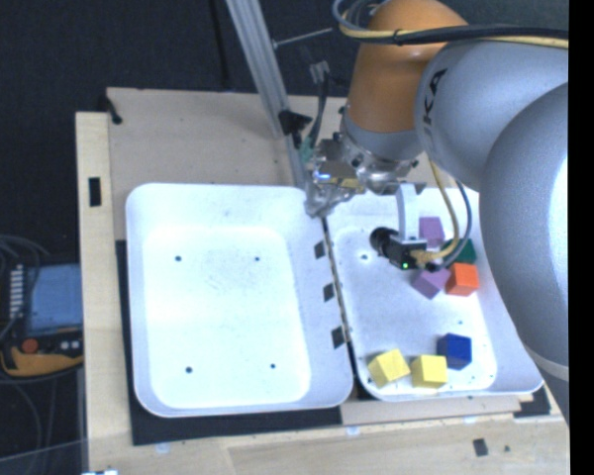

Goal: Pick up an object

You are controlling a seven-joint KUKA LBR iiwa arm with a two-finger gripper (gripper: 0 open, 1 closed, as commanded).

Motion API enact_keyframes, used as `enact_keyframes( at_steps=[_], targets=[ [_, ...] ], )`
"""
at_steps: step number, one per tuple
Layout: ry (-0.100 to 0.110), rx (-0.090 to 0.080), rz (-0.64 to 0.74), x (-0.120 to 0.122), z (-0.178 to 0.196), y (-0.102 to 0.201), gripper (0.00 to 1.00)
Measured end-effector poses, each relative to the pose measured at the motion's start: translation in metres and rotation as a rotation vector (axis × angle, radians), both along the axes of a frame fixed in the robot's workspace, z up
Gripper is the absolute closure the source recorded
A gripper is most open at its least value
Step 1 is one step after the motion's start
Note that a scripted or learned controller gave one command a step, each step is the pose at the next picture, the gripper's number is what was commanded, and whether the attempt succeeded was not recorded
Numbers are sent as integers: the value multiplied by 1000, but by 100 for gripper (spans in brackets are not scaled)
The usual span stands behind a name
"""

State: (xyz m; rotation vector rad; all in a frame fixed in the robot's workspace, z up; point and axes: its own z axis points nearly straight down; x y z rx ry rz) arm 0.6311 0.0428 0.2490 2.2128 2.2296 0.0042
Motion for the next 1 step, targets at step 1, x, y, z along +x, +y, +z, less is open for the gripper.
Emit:
enact_keyframes(
  at_steps=[1],
  targets=[
    [0, -1, -1, 5, 0, 43, 100]
  ],
)
